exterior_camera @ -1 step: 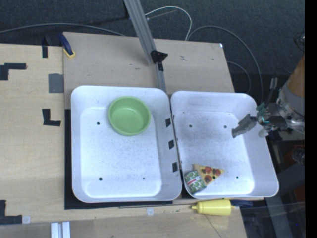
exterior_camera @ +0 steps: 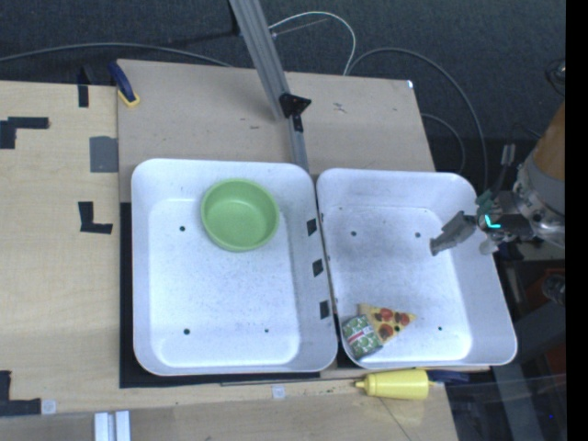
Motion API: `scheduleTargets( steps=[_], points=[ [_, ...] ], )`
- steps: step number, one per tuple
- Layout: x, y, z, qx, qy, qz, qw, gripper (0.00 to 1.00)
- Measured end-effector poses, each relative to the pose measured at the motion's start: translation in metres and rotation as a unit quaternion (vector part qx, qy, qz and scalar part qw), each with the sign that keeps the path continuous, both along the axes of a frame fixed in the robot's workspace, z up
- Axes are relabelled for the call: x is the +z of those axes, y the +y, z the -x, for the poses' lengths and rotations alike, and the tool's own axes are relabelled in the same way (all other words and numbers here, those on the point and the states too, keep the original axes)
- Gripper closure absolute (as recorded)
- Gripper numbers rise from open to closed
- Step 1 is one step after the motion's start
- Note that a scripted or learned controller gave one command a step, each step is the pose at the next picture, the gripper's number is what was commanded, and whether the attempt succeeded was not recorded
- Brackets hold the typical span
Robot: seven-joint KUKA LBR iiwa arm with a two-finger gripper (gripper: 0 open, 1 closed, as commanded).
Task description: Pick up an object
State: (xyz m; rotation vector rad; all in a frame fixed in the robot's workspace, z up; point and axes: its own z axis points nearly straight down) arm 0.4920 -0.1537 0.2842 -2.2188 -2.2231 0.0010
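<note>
White plastic gives the two bins a speckled, slippery-looking floor, and that matters for what follows. The right bin (exterior_camera: pixel 404 200) holds a pizza slice (exterior_camera: pixel 388 320) lying flat near its front edge, touching a small green-patterned packet (exterior_camera: pixel 362 335) in the front-left corner; the left bin (exterior_camera: pixel 165 338) holds a green bowl (exterior_camera: pixel 240 214) toward its back. A yellow bottle (exterior_camera: pixel 397 384) lies outside, on the bench just past the right bin's front rim. The likeliest trouble, as I judge it, is the flatness of the slice: there is little to pinch, so a descent could close on air or skid the piece along the floor. The packet crowds it against the corner walls, so a finger may land on both things or strike the rim. The bowl would be bulkier, but it sits well apart from the arm. The gripper (exterior_camera: pixel 452 233) hangs over the right bin's right side, near the rim, with a grey tip angled down and left; nothing shows between its fingers, and whether they are spread or closed I cannot tell at this size.
</note>
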Motion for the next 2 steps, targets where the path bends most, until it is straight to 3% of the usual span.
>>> scheduleTargets(
  steps=[2],
  points=[
    [-0.126, -0.004, 0.0, 0.0, 0.004, -0.0011, 1.0, 0.0]
  ],
)
